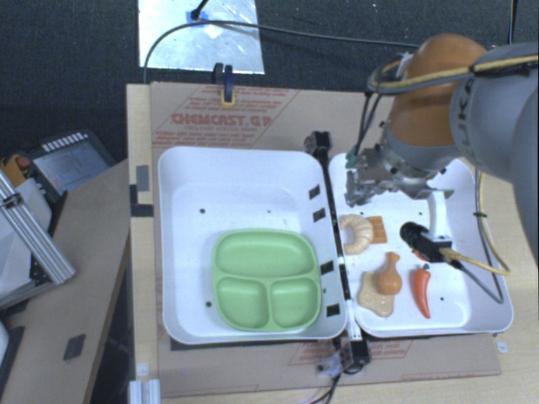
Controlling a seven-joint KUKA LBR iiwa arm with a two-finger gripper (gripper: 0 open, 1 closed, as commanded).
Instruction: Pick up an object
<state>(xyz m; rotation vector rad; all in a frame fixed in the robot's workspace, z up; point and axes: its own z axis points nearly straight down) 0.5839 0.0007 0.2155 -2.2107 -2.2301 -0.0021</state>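
The arm (455, 99) reaches in from the right, its gripper (360, 190) hanging over the upper left part of the right bin (484, 314). Whether its jaws are apart or together I cannot tell — the view is too blurred there. Nothing shows between them. Just below the gripper lies a croissant (357, 231), touching a small orange cracker (376, 229). Lower down sit a chicken drumstick (381, 286) and a red chili pepper (422, 291), near each other. The left bin (194, 171) holds a green divided plate (266, 278).
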